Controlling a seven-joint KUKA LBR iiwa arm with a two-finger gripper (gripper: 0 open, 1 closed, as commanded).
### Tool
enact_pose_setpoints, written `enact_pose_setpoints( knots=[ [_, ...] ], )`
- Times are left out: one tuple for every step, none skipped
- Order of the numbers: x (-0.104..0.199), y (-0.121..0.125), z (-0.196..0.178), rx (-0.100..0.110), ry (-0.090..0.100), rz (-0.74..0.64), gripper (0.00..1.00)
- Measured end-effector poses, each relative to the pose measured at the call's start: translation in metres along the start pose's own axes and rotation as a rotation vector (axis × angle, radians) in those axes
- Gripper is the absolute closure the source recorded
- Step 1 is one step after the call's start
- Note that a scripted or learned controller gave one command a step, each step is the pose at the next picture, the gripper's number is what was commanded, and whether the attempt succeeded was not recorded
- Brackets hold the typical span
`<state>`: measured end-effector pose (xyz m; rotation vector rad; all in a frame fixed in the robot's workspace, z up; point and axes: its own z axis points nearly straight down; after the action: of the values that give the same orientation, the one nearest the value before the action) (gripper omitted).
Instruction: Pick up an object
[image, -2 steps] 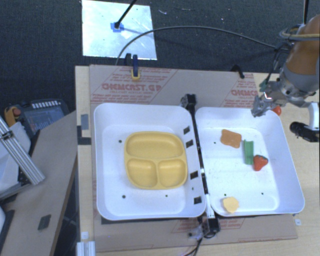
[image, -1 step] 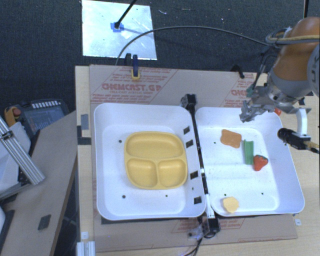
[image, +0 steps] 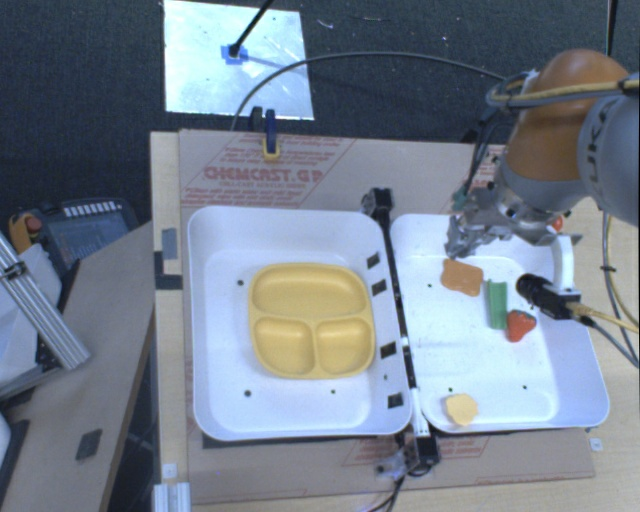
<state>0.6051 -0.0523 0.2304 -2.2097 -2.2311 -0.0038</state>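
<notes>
1. Dark speckled flooring surrounds a bench topped with a printed cardboard sheet, on which two shallow white bins sit side by side.
2. Left bin: holds a yellow divided tray with three compartments, lying flat near the bin's middle.
3. Right bin: holds four small items. An orange wedge-shaped piece lies toward the far left part; a green bar lies just right of it; a red strawberry-like piece rests beside the bar's near end; a pale yellow piece lies by the near rim, well apart from the others.
4. Arm: grey with an orange band, reaching in from the right.
5. Gripper: positioned over the far left part of the right bin, just above the orange wedge-shaped piece. Whether its fingers are spread or closed cannot be told, and nothing is visibly held between them.
</notes>
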Motion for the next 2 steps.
enact_pose_setpoints(
  knots=[
    [0.046, -0.026, -0.009, 0.001, 0.0, 0.0, 1.0],
    [0.089, -0.045, -0.012, 0.001, 0.0, 0.0, 1.0]
  ],
)
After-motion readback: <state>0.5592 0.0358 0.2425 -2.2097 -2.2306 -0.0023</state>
